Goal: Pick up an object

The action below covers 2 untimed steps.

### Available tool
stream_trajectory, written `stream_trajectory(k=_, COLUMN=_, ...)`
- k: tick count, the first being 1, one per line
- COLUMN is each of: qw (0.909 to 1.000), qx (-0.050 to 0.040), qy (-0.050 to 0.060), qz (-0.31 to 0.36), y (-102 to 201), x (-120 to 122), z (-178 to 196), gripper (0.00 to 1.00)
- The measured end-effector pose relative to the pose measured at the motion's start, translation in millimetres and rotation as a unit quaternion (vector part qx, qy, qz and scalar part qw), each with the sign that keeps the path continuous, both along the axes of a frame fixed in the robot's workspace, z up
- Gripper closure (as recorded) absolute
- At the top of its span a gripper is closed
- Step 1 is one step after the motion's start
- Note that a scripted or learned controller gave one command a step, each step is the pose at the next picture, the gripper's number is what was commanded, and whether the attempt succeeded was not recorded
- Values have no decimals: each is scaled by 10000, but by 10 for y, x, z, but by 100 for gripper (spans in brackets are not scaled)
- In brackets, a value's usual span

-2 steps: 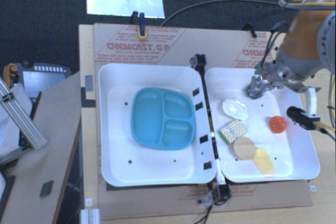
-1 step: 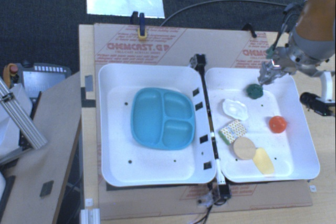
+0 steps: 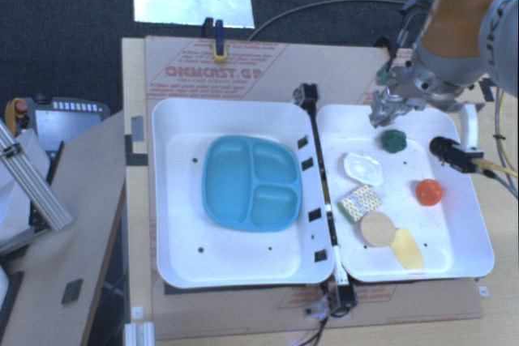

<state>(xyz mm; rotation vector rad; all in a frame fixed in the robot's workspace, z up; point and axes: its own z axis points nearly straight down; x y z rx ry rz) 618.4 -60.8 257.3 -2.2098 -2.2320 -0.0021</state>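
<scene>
While the arm (image 3: 466, 12) reaches over the right bin (image 3: 478, 251), its gripper (image 3: 384, 116) hangs just above a dark green object (image 3: 394, 141) near the bin's far edge. Whether the fingers are apart or together cannot be told.

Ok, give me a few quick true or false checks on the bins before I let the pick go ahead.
1. The blue divided plate lies in the left bin. True.
2. The gripper hangs over the left bin. False: it is above the far end of the right bin, close to the dark green object.
3. The orange-red ball sits on the blue plate. False: it lies in the right bin, apart from the other items.
4. The tan round disc and the yellow object lie next to each other near the right bin's front. True.
5. The gripper has an object lifted clear of the bin. False: nothing shows between its fingers.
</scene>
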Motion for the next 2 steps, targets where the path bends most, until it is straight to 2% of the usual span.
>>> stream_trajectory(k=2, qw=10000, qx=-1, qy=14, qz=-2, y=995, x=98, z=-141, gripper=100)
